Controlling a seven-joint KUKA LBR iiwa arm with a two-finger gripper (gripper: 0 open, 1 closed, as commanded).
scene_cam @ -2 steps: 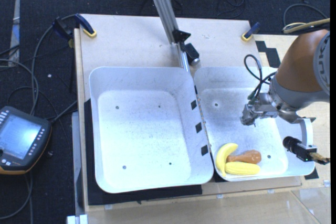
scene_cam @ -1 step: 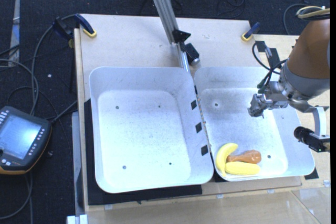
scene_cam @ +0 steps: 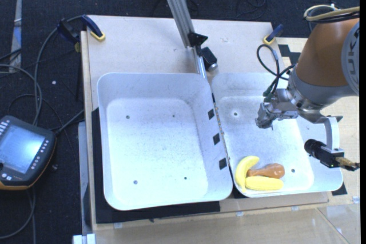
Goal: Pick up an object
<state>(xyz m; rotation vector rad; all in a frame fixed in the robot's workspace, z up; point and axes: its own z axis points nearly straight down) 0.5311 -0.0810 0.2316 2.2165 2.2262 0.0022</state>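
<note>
Hovering mid-right over the right bin (scene_cam: 320, 177), our tool (scene_cam: 266, 118), grip state unclear, leaves banana (scene_cam: 245, 166) unpicked at lower right.

3 objects clustered at the near edge of the right bin (scene_cam: 320, 180), toward its near-left corner: a curved yellow banana (scene_cam: 245, 166), a straight yellow piece (scene_cam: 263, 183) and a brown-orange item (scene_cam: 269, 171). The banana lies flat, arcing from the bin's left wall side up toward the middle; the yellow piece lies flat along the near edge just below it, with the brown-orange item between the two, touching both by the look of it. All three rest on the bin floor, shape of the brown one too small to make out
</note>
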